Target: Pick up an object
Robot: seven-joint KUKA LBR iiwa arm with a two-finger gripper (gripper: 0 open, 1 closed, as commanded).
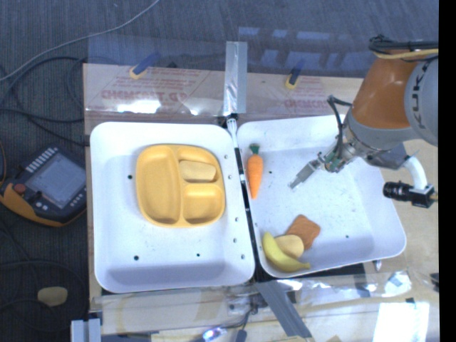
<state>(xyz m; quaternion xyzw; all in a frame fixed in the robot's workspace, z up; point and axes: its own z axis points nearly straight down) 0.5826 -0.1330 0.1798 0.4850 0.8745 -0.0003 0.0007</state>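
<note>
**Carrot sitting tight against the bin wall**

The carrot (254,174) is lying at the right bin's (356,251) left edge, long axis running up-down, green top pointing away from us. A finger could be jamming on that wall. The end effector (305,174) is hovering open and empty, right of it.

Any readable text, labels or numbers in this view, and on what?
Red print on the clear plastic sheet behind the two white bins: mirrored and blurred, unreadable.
Screen of the grey-and-orange handheld pendant on the floor: too small to read.
Nothing legible on the yellow divided plastic tray or the toy food.
</note>
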